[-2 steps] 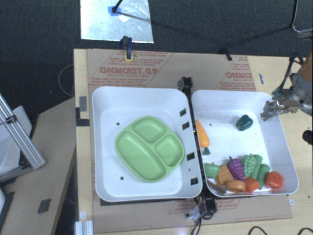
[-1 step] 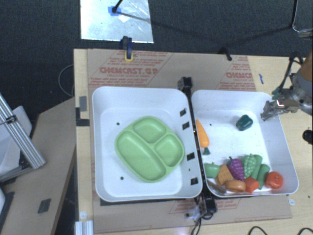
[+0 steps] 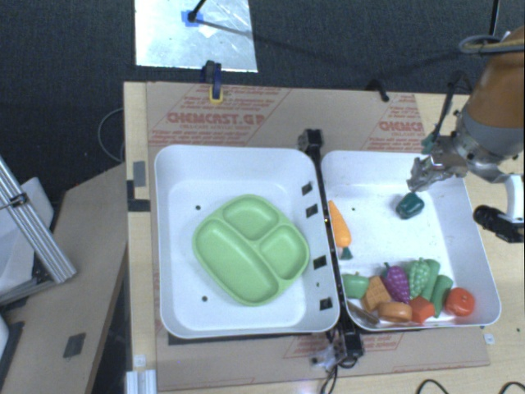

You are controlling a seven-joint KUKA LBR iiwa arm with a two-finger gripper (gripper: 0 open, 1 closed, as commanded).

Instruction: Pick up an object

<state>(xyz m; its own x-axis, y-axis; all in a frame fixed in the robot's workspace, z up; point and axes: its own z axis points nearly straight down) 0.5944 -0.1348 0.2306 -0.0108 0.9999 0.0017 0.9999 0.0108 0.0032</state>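
The hand hung low over the far part of the right bin, and just beside and below it sat a small dark green object, apart from everything else on the white floor. Whether the hand was clenched or released, I could not tell; it was a small grey blur at that angle. The green piece looked like the likeliest pick, yet nothing sat in the hand that I could see. The risk, as I judged it, was a drop slightly off to one side: the piece looked rounded and might roll or skid away toward the bin wall if it was nudged instead of pinched. The other candidates were crowded: a purple bunch of grapes, a red tomato and several green and orange bits touched one another in the near corner, so a try there could jostle neighbours. A carrot lay tight against the divider, awkward to get around. In the left bin rested a green divided plate. The arm's upper part ran out of sight at the right.
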